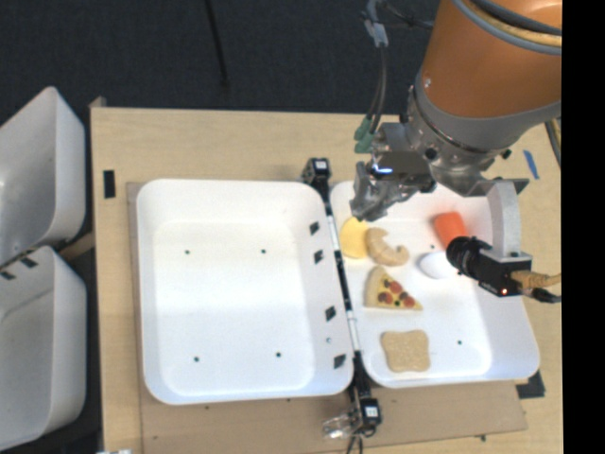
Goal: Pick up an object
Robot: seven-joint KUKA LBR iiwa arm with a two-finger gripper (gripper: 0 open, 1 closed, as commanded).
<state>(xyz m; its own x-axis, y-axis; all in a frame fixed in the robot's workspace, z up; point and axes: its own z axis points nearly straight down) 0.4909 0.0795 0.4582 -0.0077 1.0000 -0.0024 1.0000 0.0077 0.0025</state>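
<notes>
- The arm (pixel 492 55), orange band filling the upper right of the frame, reaches down over the right bin (pixel 510 348), wrist angled toward the divider between the bins.
- The gripper (pixel 367 208) hangs at the right bin's upper left corner, its tip just above a yellow piece (pixel 353 239); whether its jaws are open or closed cannot be told.
- A curved tan piece (pixel 386 247) lies just beside the yellow one, a pizza slice (pixel 389 291) below it, a toast slice (pixel 406 350) lower still.
- An orange block (pixel 450 226) and a white ball (pixel 432 265) sit further right.
- The left bin (pixel 227 291) fills centre frame.
</notes>
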